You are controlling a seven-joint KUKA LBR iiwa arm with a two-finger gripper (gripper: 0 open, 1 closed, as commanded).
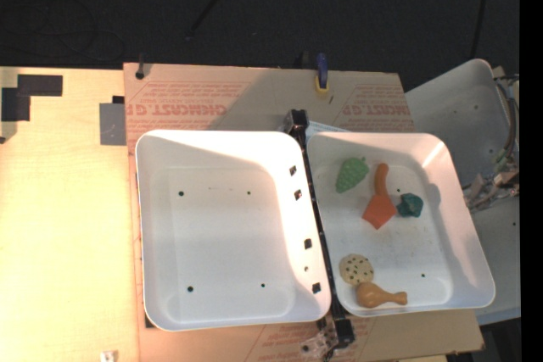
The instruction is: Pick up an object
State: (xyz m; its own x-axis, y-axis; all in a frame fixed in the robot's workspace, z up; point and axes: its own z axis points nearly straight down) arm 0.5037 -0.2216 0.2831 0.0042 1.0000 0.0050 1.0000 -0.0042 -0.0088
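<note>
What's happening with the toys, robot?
Toys all in right bin: green bunch, orange scoop, teal lump, cookie, drumstick. None picked up yet. Nothing covering them.

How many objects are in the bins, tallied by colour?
Green: 1, bumpy green piece
Orange: 1, orange scoop
Teal: 1, small teal lump
Tan: 2, speckled cookie and drumstick
Total: 5, all in the right bin.
</note>
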